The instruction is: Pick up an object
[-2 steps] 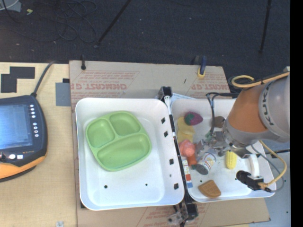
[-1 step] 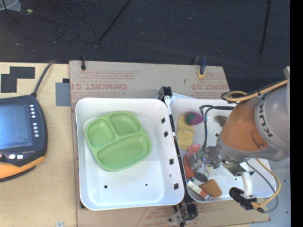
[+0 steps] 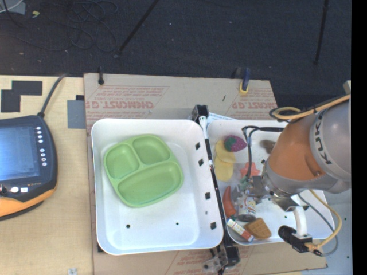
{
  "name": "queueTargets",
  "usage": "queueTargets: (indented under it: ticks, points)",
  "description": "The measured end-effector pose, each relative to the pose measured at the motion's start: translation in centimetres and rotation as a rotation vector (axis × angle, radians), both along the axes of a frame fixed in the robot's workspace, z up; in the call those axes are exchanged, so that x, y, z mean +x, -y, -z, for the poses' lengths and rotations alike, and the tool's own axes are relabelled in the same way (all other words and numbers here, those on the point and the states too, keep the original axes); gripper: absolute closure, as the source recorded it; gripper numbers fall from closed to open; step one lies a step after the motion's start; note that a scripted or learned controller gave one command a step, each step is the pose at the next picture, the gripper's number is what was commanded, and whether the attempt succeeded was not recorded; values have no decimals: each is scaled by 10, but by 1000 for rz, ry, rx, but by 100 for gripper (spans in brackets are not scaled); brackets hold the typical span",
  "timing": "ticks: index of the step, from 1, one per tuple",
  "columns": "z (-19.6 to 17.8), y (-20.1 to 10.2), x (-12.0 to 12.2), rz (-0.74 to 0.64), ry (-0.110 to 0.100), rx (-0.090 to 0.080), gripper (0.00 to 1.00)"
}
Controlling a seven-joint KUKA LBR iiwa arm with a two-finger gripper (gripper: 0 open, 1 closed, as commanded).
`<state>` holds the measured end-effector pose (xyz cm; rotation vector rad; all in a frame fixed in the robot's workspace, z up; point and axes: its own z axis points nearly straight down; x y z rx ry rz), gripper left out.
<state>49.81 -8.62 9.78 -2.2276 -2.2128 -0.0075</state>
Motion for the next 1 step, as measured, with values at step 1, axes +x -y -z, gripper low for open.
queueTargets:
  ticks: [1]
  points:
    - [-92, -60, 10, -13, -1, -2, 100]
